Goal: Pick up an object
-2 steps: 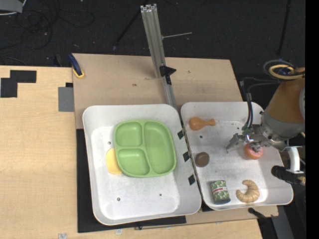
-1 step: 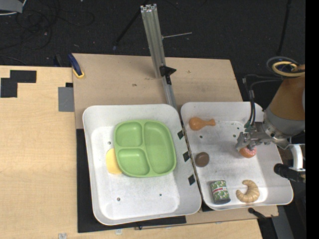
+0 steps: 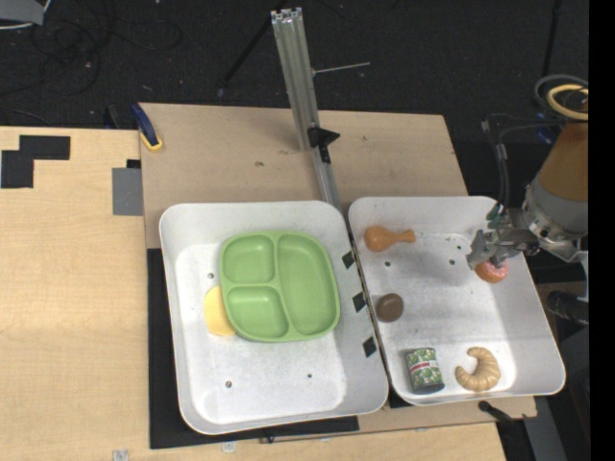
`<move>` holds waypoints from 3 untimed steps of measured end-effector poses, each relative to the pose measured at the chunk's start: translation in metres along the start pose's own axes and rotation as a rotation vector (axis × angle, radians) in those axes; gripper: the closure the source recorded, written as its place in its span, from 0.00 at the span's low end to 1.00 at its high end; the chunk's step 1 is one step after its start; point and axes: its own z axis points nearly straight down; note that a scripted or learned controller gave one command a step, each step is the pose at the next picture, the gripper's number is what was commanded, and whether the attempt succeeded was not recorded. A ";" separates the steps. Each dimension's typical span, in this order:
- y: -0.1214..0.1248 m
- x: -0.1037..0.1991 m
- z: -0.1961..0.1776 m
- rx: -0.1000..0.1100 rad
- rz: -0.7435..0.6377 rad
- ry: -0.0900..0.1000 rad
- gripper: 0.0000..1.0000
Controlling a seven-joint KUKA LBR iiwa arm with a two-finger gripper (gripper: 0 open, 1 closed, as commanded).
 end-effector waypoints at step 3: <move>-0.035 0.095 -0.023 0.008 -0.002 0.003 1.00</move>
